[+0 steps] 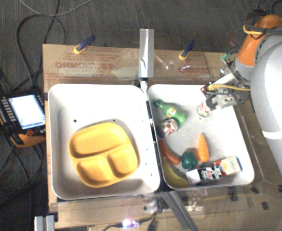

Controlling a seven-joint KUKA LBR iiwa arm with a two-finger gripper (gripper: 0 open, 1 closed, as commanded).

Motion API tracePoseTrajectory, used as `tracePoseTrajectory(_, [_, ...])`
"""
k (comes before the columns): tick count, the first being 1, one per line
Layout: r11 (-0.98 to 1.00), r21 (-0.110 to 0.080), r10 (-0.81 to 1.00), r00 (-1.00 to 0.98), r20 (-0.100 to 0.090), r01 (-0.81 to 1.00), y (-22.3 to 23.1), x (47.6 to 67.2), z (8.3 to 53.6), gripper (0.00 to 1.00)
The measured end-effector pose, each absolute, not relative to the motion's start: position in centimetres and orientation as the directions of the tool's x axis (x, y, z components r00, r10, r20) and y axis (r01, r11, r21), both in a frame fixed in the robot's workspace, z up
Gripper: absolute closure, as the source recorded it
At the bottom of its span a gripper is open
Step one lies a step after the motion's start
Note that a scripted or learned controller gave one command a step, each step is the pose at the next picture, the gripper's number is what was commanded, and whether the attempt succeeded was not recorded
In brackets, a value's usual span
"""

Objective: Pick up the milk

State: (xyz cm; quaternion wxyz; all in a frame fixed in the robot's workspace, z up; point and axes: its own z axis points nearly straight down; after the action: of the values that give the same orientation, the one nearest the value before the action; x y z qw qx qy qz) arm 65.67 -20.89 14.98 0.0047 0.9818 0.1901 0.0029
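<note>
The milk (pixel 214 170), a single carton, lies on its side along the near edge of the right bin (pixel 239 129), its white-and-orange end pointing right; a dark green piece (pixel 189 160) touches its left end, one orange carrot (pixel 203 147) leans just beyond that, and one yellow banana (pixel 173 174) curves along the near left corner beside a reddish sausage-like piece (pixel 168 154); farther off sit one green bottle (pixel 169 110) and one small red-and-white can (pixel 169 126), both near the bin's left wall; nothing lies on top of the carton. The left bin (pixel 59 109) holds one yellow divided tray (pixel 103 152). The gripper (pixel 218 101) hangs over the far right corner of the right bin, well apart from the milk, beside a small red-and-white object (pixel 204 109); whether its fingers are spread or pressed together cannot be told; the grey arm (pixel 271 81) reaches in from the right.
</note>
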Motion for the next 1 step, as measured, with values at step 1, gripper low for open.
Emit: tracePoseTrajectory(1, [-0.939,0.002,0.343,0.939,-0.004,0.343,-22.22,64.89,30.29,1.00])
